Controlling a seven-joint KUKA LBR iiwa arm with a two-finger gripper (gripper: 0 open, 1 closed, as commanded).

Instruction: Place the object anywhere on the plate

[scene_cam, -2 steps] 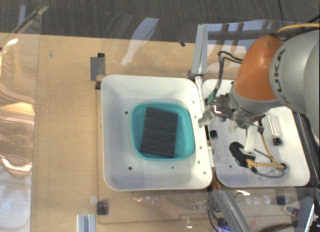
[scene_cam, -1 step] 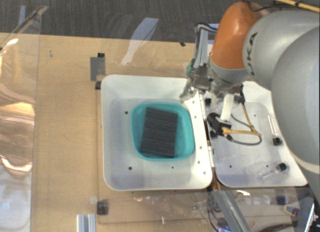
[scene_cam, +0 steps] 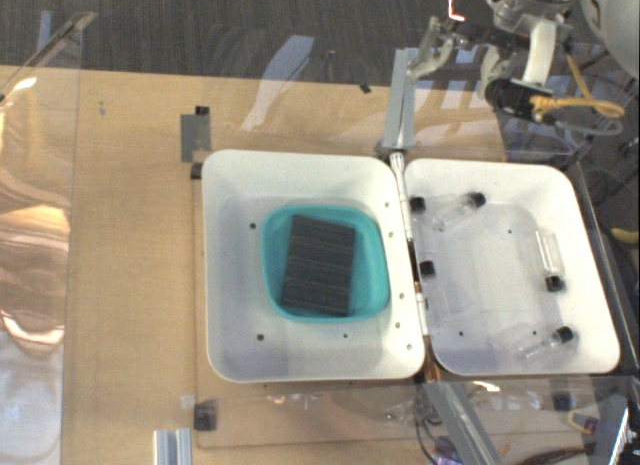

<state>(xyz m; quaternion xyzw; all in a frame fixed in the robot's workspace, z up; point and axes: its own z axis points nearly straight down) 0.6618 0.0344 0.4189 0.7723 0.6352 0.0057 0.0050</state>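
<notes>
Camera view: ribbed dark slab [scene_cam: 319,265] on teal plate [scene_cam: 372,293]

No text, label, brand, number or sign can be read anywhere — not on the arm, the bins or the surface
</notes>
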